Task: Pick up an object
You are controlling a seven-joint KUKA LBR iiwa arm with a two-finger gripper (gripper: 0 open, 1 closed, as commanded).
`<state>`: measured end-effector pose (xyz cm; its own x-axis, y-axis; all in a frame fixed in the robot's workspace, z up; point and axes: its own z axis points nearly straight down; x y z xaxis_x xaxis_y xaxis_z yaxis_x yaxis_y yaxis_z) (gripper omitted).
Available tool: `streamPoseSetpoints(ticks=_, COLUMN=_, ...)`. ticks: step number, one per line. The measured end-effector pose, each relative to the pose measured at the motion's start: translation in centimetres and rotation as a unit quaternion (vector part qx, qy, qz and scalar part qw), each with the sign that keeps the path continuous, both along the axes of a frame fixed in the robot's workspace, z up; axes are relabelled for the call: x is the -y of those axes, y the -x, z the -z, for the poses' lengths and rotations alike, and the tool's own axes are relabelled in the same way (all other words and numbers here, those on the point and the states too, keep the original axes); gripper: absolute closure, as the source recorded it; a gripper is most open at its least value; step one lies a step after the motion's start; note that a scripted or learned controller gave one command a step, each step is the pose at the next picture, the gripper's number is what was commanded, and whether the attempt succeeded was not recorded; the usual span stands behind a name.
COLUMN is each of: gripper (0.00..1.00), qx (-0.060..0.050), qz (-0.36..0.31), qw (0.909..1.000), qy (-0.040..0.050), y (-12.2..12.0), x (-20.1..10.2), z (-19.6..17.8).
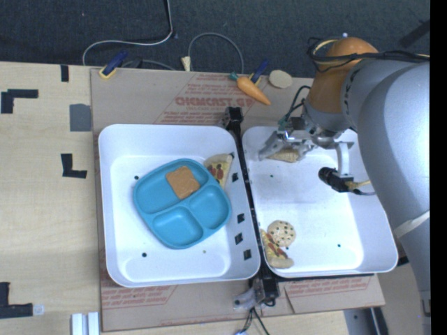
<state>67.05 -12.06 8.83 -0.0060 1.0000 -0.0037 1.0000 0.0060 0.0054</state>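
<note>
Grey metal hand (274,147) low over the far edge of the right bin (314,208), tips beside a tan, flat food piece (286,156) lying against that wall. Cannot tell whether open or closed on it. Looks like the reach-and-grasp step, nothing visibly lifted yet. Next calls for closing squarely on the piece, then rising straight. Nearer in the same bin, a cookie (281,233) and a pale scrap (278,258) at the near-left corner. Left bin (119,187) carrying a blue divided plate (183,206) with a brown square (183,181).
</note>
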Motion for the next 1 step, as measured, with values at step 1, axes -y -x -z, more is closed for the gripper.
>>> streamPoseSetpoints(ticks=1, gripper=1.0, qx=-0.006, qz=0.001, qw=1.0, qy=-0.0001, y=0.21, x=0.32, z=-0.95)
